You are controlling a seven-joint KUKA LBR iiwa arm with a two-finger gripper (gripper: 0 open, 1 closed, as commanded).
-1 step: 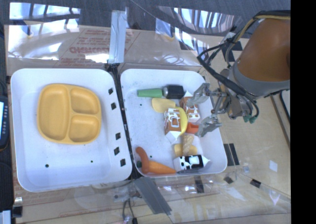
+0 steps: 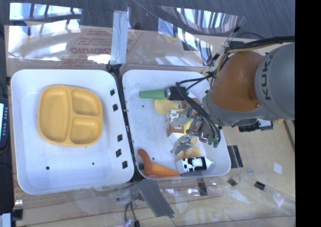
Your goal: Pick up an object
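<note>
Toys lie in a pile in the right bin (image 2: pixel 131 121): a green stick (image 2: pixel 152 93), a carrot (image 2: pixel 161 170), a black-and-white toy (image 2: pixel 194 164). The hand (image 2: pixel 188 138) is low over the pile's middle, in the reaching step. Whether it is spread or pinching something cannot be told. Next it needs a firm pinch, then a lift. The yellow plate (image 2: pixel 70 115) sits in the left bin (image 2: pixel 20 136).

A: Hidden? Lower part of brown carton (image 2: pixel 176 123), masked by gripper (image 2: pixel 193 133) hardware and cables. Finger state indeterminate.

B: Cut off? Arm (image 2: pixel 261 88), truncated at right edge. Black-and-white item (image 2: pixel 194 164): too small to identify.
</note>
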